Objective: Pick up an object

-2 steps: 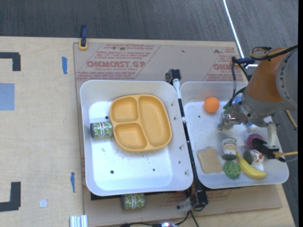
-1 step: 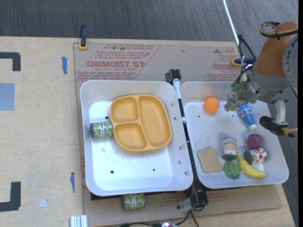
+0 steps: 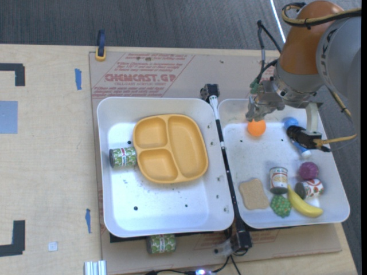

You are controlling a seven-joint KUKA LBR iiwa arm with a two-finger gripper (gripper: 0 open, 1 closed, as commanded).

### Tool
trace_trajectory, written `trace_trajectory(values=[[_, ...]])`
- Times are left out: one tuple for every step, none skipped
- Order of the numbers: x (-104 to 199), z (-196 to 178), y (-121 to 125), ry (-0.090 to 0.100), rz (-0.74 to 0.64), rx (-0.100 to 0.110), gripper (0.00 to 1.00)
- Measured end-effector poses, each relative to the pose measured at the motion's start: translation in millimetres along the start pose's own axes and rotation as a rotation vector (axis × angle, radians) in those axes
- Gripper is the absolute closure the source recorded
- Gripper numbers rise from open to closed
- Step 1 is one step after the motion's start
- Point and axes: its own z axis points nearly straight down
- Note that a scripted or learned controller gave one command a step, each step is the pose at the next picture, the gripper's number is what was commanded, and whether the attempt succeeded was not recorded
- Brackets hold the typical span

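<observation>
**A:** Biggest first. The shallow white plastic bin under the claw point(image 3: 252, 159) has a wall that it shares with the second white bin point(image 3: 109, 211). That wall runs close beside the claw point(image 3: 256, 114), on the side away from the arm. If we come down off line, we hit that rim instead of the floor.

**B:** The yellow three-compartment plastic plate point(image 3: 172, 148) lies well beyond that wall, so we leave it out of our worries. The yellow plastic banana point(image 3: 304, 204), the tan bread slice point(image 3: 253, 193) and the small brown-labelled tin point(image 3: 278, 178) are well apart from the claw, toward the near end of its bin. We see no risk of a knock there.

**A:** Which leaves the thing we take to be the target, the small round orange ball point(image 3: 256, 128). It sits just beneath the claw, and we cannot say whether the two touch.

**B:** Nor can we tell whether the claw is apart or together, and that is our main risk. If it is together, or apart but off centre, we push the ball and it rolls away across the smooth floor.

**A:** It could run against the rim, or toward the small blue piece point(image 3: 291, 122) near the claw on the arm's side. Then we close on air.
</observation>
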Motion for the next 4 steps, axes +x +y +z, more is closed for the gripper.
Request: trace_trajectory(values=[[-61.9, 86.2, -67.5, -0.002, 0.004, 0.007, 1.0], [-107.0, 73.7, -78.3, -0.003, 0.003, 0.002, 1.0], [-73.3, 54.9, -81.9, 0.0, 0.001, 0.004, 1.0], [-136.4, 88.7, -123.5, 0.012, -0.005, 0.008, 1.0]])
